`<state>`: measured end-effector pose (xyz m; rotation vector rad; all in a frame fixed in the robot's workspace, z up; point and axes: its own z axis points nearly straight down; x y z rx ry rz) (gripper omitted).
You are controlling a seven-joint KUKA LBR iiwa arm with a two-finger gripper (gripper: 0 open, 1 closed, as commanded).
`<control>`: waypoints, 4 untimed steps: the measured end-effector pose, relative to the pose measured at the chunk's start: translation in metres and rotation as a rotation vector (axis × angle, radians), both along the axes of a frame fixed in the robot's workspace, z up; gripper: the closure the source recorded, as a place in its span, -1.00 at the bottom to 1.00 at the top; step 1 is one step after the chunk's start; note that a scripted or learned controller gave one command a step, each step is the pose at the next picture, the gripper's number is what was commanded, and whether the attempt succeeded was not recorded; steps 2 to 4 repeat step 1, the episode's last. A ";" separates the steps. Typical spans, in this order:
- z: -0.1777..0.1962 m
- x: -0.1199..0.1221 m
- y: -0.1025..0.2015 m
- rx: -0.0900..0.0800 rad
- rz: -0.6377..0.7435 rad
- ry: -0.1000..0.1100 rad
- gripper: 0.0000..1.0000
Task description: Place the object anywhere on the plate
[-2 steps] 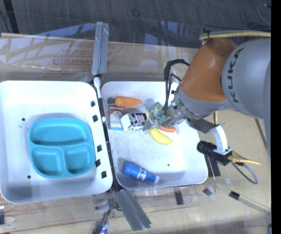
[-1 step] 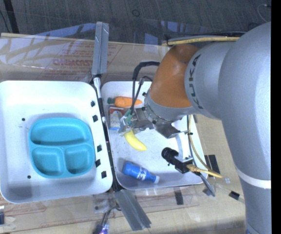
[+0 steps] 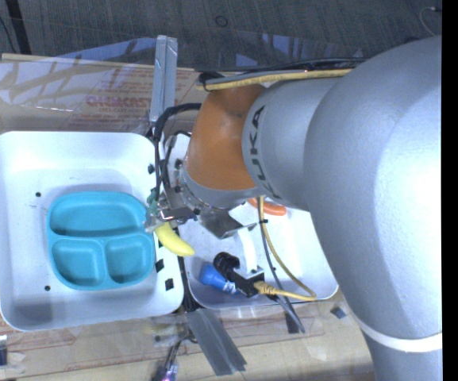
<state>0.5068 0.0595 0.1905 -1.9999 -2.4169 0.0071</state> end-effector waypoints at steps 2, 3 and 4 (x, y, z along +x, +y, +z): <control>0.000 0.000 0.000 0.000 -0.001 0.000 -1.00; 0.000 0.000 0.000 0.000 -0.001 0.000 -1.00; 0.000 0.000 0.000 0.000 -0.001 0.000 -1.00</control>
